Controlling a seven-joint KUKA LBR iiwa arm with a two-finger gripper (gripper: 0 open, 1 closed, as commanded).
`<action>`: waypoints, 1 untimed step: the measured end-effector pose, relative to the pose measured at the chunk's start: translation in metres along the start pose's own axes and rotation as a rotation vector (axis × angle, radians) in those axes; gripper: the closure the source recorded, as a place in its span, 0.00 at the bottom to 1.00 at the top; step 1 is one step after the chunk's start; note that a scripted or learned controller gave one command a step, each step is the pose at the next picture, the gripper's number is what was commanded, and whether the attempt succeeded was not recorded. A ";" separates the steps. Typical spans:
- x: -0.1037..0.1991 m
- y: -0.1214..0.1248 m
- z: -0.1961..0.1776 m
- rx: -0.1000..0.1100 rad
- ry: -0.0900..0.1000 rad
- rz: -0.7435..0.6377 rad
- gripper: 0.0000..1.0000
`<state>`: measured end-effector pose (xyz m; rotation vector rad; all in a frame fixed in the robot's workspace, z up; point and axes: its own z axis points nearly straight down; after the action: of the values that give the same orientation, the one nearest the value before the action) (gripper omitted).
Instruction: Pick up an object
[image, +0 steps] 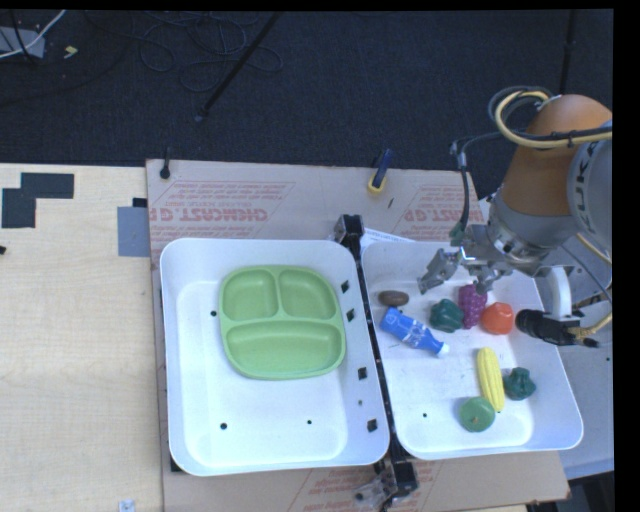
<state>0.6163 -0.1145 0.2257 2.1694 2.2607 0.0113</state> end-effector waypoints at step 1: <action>-0.003 -0.002 0.025 0.021 0.002 0.041 0.00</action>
<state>0.6150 -0.1178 0.2009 2.2264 2.2277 -0.0095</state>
